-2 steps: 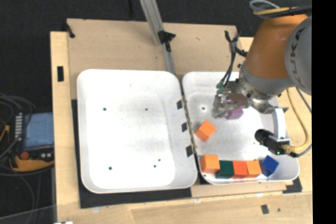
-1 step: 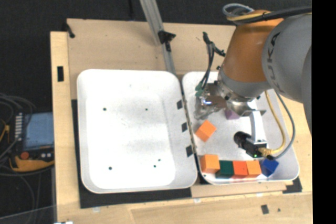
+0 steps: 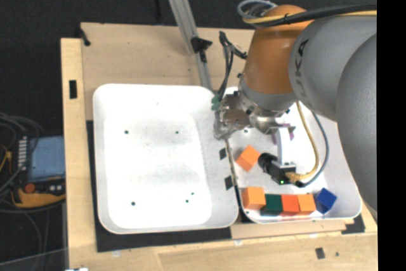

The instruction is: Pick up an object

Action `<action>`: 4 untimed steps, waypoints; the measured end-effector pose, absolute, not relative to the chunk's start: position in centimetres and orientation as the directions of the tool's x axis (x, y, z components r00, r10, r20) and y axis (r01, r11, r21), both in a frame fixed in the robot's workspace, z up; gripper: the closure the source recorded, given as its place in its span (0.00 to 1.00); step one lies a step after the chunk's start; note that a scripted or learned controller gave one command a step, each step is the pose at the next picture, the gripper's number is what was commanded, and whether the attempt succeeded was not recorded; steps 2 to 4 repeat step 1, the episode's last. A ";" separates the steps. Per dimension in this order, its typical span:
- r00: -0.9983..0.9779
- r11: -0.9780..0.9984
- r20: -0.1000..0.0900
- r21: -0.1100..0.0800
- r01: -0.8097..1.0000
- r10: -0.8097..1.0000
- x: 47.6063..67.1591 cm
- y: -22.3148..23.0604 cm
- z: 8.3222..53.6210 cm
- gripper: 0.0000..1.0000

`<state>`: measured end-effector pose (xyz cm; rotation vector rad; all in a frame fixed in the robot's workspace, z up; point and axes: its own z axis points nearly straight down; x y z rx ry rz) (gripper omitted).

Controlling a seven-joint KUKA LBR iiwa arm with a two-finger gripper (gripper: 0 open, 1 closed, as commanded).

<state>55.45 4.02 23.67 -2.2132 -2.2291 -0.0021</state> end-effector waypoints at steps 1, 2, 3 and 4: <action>-0.008 0.008 0.002 0.001 1.000 1.000 56.7 9.2 24.2 1.00; -0.008 0.008 0.002 0.001 1.000 1.000 56.7 9.2 24.2 1.00; -0.008 0.008 0.002 0.001 1.000 1.000 56.7 9.2 24.2 1.00; -0.008 0.008 0.002 0.001 1.000 1.000 56.7 9.2 24.2 1.00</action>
